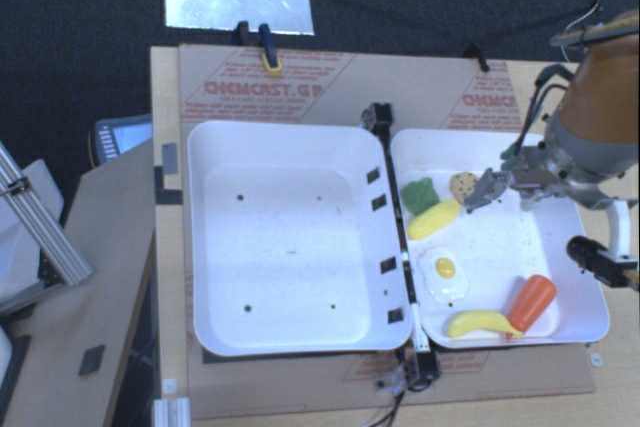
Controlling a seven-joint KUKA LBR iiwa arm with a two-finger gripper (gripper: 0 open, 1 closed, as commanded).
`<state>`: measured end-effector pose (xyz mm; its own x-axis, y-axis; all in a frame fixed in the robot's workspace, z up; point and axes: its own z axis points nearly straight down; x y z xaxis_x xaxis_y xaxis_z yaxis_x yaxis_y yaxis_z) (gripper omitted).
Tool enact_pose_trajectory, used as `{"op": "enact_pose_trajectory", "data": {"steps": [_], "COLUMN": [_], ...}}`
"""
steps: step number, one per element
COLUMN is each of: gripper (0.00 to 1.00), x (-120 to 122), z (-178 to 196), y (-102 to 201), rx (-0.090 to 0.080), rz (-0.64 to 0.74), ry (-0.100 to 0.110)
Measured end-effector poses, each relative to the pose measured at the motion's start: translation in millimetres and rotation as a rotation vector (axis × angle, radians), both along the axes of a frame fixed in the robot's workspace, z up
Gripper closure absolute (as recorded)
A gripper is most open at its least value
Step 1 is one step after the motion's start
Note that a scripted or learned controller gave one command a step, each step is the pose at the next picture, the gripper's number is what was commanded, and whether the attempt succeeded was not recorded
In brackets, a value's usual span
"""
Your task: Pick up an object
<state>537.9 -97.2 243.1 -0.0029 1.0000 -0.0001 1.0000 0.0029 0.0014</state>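
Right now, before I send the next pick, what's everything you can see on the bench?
left bin: one, white, left half of bench.
right bin: one, white, right half of bench.
green toy: one, green, right bin, upper left.
yellow piece: one, yellow, just below the green toy.
cookie: one, tan and speckled, right of the green toy.
fried egg: one, white with yellow yolk, right bin, left of centre.
banana: one, yellow, near front wall.
carrot: one, orange, beside the banana.
arm: one, grey and orange, from the right.
pincer: one, dark, above the right bin beside the cookie.
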Motion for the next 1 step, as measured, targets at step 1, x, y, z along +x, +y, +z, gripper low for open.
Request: {"op": "enact_pose_trajectory", "data": {"steps": [1], "gripper": [0.0], "x": [-47.6], "z": [-62.2], "y": [123.4], "rx": [0.006], "rz": [0.013], "ry": [0.009]}}
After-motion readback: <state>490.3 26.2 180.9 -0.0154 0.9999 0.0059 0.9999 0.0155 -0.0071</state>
